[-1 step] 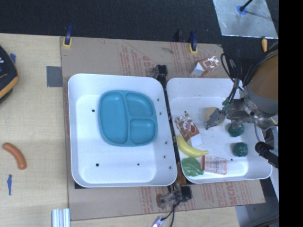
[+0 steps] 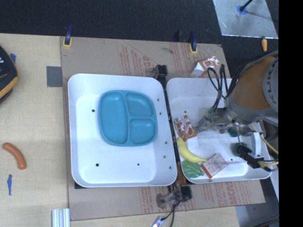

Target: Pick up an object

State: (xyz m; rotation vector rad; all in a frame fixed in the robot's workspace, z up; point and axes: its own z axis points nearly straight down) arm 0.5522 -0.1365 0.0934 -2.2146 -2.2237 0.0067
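Gripper point(image 2: 207, 122) low in right bin point(image 2: 189, 86), beside snack packet point(image 2: 184, 127), above banana point(image 2: 188, 152); finger spread hard to tell.

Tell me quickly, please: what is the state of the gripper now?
Gripper: low in the right bin, near the brown packet; open or closed cannot be told.

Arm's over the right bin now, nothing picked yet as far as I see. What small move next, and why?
Probably shift the gripper slightly toward the brown snack packet and descend: it lies just beside the tip, flat on the right bin floor, apart from the banana.
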